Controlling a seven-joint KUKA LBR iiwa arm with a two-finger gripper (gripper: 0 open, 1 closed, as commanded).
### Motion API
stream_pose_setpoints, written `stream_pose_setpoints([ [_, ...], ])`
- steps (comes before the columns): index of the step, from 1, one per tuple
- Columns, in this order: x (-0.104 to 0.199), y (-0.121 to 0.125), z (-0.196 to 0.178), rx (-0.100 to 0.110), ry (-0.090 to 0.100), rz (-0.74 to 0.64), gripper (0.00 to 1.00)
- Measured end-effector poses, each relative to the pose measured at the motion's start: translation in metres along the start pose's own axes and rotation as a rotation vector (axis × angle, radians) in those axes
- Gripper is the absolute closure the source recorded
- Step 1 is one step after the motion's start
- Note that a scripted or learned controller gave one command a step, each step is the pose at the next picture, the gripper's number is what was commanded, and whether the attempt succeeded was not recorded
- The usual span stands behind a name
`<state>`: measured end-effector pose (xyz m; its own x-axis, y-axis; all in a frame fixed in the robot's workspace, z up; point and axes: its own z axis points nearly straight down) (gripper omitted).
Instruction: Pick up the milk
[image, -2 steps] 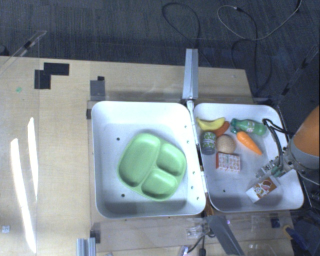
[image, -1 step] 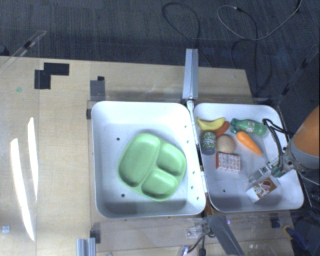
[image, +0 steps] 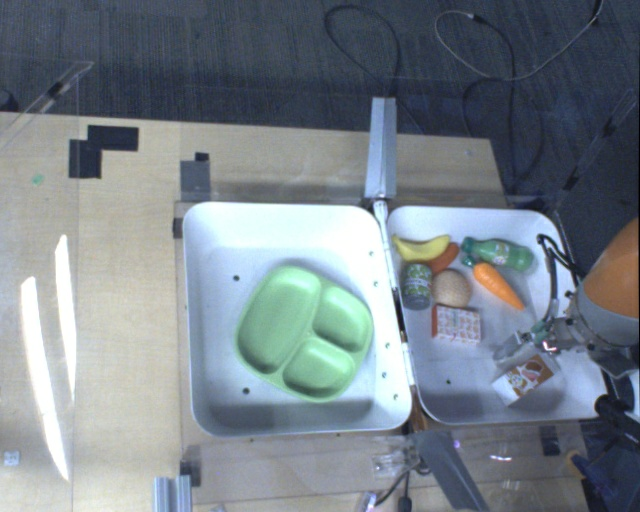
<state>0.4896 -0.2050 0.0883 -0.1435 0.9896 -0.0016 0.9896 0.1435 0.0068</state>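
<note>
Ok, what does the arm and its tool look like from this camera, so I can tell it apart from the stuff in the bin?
The arm enters at the right edge: a rounded orange band above a grey wrist section. The tool at its end is small, grey and metallic, with thin dark cables looping beside it over the right bin. No markings are legible.

— Camera position?
— One fixed camera, mounted above the pale wooden bench (image: 110, 330), looking down at a slant.
— Coverage?
— Both shallow white plastic bins: the left bin (image: 215, 300) sits near centre, the right bin (image: 470, 395) toward the right edge. Dark blue carpet floor (image: 200, 60) fills the top.
— Distance?
— Moderate; both bins fit whole. The grey arm with orange band (image: 612, 290) enters from the right
</note>
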Motion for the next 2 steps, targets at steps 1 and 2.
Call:
stream_pose_setpoints([
  [1, 0.0006, 0.0041, -0.0123, -0.009, -0.003, -0.008, 1.00],
  [2, 0.0007, 0.0041, -0.0122, -0.009, -0.003, -0.009, 0.00],
])
